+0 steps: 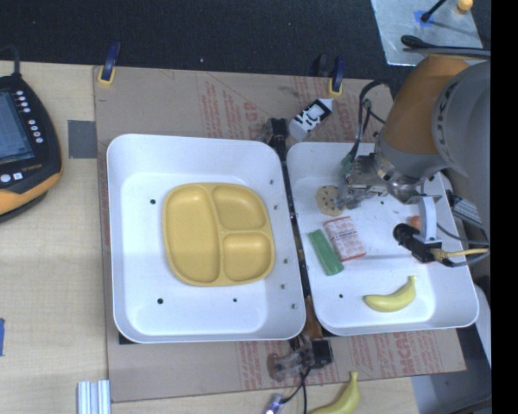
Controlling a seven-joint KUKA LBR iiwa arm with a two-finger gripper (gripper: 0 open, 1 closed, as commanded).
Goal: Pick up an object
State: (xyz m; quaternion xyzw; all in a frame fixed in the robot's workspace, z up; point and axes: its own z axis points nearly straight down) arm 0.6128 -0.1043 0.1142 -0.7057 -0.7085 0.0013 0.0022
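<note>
Two white bins are seen side by side on the bench. The left bin (129, 231) is taken up by a yellow divided plate (217, 233) sitting about in its middle. The right bin (449, 309) has the loose stuff: a banana (392, 296) down at roughly 5 o'clock, lying with its long axis running from about 8 o'clock to 2 o'clock, the upper-right tip curling upward and the ends bowed up like a smile. A green bar (325, 252) is laid near the bin's left wall, long axis from 11 to 5 o'clock, and a small pinkish packet (344, 237) is seen touching or just beside it on the right. A round perforated disc (330, 198) sits at about 10 o'clock in the bin. The gripper (356, 192) is down just to the right of that disc, at the bin's upper middle; whether it's spread or closed can't be told from this angle, too much clutter around the wrist. A second banana (344, 397) is lying outside the bins at the bottom edge.
</note>
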